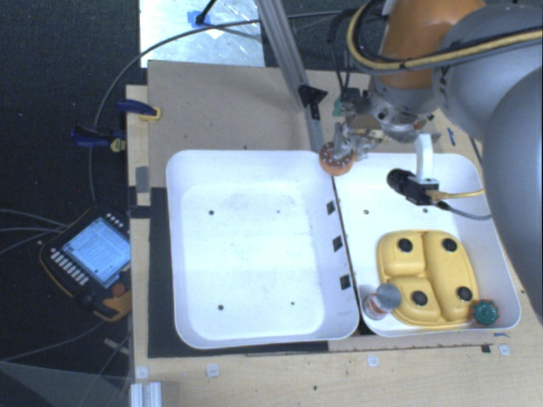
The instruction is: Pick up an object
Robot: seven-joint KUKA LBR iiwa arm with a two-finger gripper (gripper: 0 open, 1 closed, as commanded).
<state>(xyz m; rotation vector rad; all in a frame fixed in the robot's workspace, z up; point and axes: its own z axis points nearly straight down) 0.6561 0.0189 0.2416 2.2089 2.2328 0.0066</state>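
Observation:
My gripper [339, 153] hangs over the far end of the rim between the two white bins. A small round brown object [336, 162] sits right at its fingertips and looks pinched between them, above the divider. In the right bin [373, 210] lies a large yellow block [426, 276] with black holes near the front. Beside it are a small bottle with a grey cap [383, 298] at its left front corner and a small green piece [485, 313] at its right front corner.
The left bin [246, 244] lies next to the right one, with black clips along the shared rim [338, 242]. A black cylinder on a yellow cable [409, 185] hangs off the arm over the right bin. A hand-held control pendant [92, 253] rests left of the bench.

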